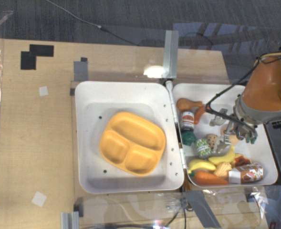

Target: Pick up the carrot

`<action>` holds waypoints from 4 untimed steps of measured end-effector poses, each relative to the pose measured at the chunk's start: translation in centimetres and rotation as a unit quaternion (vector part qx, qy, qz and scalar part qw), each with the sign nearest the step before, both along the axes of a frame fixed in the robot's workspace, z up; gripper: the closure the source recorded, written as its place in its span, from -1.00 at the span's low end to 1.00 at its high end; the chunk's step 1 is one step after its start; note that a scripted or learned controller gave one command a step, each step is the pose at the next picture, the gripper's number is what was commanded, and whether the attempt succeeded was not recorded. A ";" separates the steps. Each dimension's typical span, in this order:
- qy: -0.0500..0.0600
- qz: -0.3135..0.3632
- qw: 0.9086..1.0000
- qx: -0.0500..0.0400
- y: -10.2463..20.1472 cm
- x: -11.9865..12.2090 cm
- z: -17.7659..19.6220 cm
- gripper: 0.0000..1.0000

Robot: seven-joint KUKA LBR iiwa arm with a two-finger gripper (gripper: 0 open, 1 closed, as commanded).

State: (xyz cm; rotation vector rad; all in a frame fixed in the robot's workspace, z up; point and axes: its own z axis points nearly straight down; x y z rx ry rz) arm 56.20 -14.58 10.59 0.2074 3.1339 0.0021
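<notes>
Fingers hang low in the right bin, tips pointing down among the toy food; from this slanted view I cannot tell how far apart they stand, and nothing shows clearly between them. Just below the tips: a yellow corn cob. Beside them, away from the arm: a pale speckled piece and a green speckled piece.

Carrot lies flat, orange, along the near wall of that bin, beyond the corn cob and a banana, apart from the fingers and not touched. A red-labelled can lies on its side touching the carrot's end.

Step, as I judge it: approach, grasp not yet made. Next move calls for shifting toward the near wall, lining up across the carrot's length, then descending between banana and can without nudging either.

Arm: grey wrist, orange band, reaching in from above the bin's far side, cable looped alongside. Left bin holds a yellow sectioned plate. Both bins sit on the wooden desk.
</notes>
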 end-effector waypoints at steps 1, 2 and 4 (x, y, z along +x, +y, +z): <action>-0.006 -0.104 0.995 -0.001 0.6 5.5 2.4 -1.00; -0.006 -0.105 0.994 -0.001 0.5 5.5 2.3 -1.00; -0.006 -0.216 0.976 -0.001 -5.2 7.0 3.3 -1.00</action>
